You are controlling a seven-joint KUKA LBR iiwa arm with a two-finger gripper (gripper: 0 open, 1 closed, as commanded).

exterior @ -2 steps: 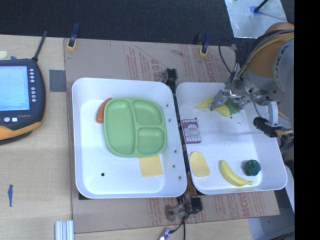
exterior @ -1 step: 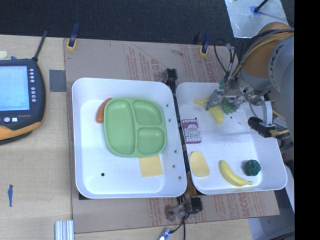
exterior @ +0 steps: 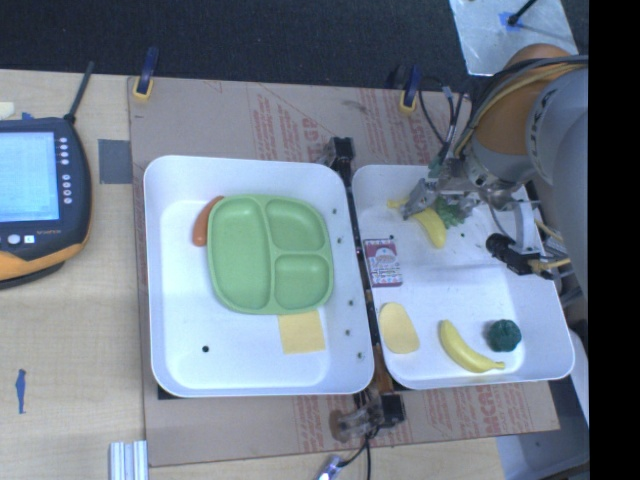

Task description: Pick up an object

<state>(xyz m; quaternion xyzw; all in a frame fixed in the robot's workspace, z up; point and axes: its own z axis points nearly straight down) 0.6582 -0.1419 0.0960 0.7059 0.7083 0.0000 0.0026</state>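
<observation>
We find the gripper (exterior: 437,206) low over the far end of the right bin (exterior: 540,366), its jaws right at a small yellow piece (exterior: 431,228); whether they are clenched on it we cannot tell. A banana (exterior: 467,348), a green ball (exterior: 503,334) and a pale yellow slab (exterior: 398,327) lie near the bin's front edge.

I see the counter (exterior: 60,338) carrying a cardboard sheet (exterior: 250,103) under two white bins (exterior: 180,368), plus a teach pendant (exterior: 35,198) at left.
</observation>
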